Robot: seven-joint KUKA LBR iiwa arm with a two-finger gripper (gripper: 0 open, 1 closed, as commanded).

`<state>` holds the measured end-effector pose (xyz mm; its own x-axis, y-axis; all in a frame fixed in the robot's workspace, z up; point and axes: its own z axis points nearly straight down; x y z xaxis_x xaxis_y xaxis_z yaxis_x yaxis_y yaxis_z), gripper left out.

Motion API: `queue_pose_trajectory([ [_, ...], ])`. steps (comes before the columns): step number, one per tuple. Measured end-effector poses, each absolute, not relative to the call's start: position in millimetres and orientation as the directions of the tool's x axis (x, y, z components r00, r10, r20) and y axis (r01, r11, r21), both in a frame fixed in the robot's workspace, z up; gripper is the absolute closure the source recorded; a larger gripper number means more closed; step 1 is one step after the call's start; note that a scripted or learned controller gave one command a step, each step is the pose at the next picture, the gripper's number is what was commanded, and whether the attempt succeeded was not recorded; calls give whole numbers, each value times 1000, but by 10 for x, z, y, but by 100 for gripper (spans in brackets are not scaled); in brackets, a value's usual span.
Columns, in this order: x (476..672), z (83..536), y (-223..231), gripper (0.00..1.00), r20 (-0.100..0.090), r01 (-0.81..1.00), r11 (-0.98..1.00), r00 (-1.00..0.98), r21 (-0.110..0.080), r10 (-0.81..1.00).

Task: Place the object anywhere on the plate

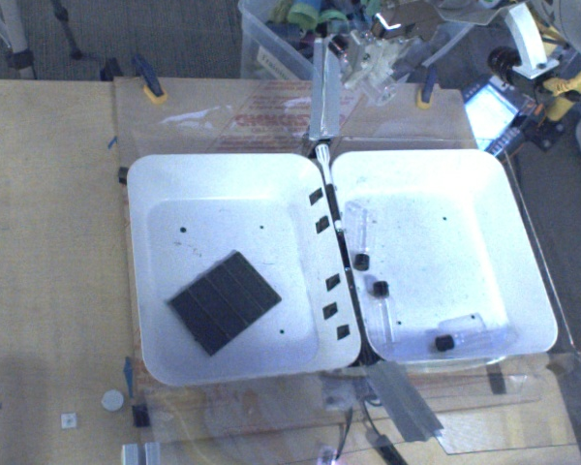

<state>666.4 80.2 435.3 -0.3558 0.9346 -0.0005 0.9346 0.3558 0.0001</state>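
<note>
— How many bins on the bench?
— Two white bins (140, 260) side by side.
— And inside them?
— One dark square plate (225, 300), three clear tubes (470, 338) with black caps.

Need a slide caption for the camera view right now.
Gripper hovers above the bins' far edge; dark plate in left bin, clear tubes in right.

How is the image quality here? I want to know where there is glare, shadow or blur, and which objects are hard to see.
Camera view: the two shallow white bins are overexposed, so the clear plastic tubes with black caps nearly vanish; the dark square slatted plate contrasts sharply; the transparent end effector looks blurred against the clutter bin; shadows are soft, along the bin walls.
</note>
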Motion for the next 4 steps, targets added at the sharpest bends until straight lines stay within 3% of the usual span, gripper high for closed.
queue_pose_trajectory([
  [1, 6664, 4359, 1036, 100, -1, 700, 715, -715, 2, 700],
  [2, 6549, 4366, 1405, 100, -1, 233, 972, -972, 2, 233],
  [3, 6583, 4367, 2263, 100, -8, 47, 999, -999, 5, 47],
  [4, 6627, 4370, 2254, 100, -11, -620, 785, -785, -1, -620],
])
